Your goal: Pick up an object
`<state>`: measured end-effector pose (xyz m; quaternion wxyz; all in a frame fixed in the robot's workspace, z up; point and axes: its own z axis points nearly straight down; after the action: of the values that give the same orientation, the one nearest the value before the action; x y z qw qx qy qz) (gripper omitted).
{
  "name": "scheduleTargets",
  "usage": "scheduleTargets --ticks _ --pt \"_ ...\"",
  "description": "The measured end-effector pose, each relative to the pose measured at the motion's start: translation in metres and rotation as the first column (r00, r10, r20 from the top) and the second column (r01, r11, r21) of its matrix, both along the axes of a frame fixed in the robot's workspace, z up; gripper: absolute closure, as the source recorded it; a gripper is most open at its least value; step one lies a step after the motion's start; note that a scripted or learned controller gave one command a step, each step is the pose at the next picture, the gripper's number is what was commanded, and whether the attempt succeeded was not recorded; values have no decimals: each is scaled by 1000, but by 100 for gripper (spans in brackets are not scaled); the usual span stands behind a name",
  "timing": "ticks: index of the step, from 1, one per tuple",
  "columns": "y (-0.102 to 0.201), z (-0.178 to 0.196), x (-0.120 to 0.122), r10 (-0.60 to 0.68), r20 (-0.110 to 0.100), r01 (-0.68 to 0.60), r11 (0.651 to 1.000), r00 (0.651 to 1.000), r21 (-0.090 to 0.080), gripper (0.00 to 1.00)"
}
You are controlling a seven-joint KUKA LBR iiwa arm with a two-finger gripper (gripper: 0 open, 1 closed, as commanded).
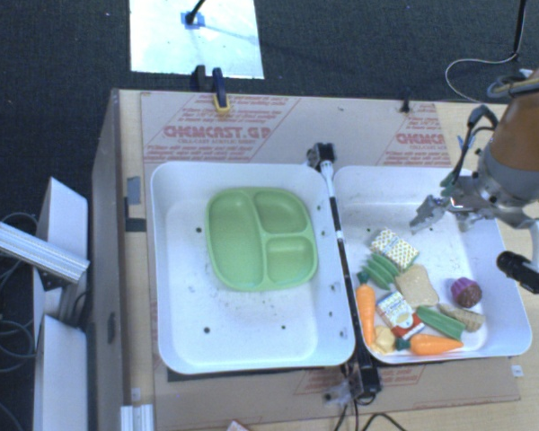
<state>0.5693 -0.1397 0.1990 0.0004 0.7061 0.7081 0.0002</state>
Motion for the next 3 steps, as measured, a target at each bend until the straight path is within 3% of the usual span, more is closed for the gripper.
scheduleTargets --ticks 1,2,3 --pt "0 -114 -28 -2 0 2 1000 1000 0 0" --pt "40 -114 48 2 3 -2 1000 1000 1 0" --pt "39 -103 48 2 4 -2 1000 1000 0 100"
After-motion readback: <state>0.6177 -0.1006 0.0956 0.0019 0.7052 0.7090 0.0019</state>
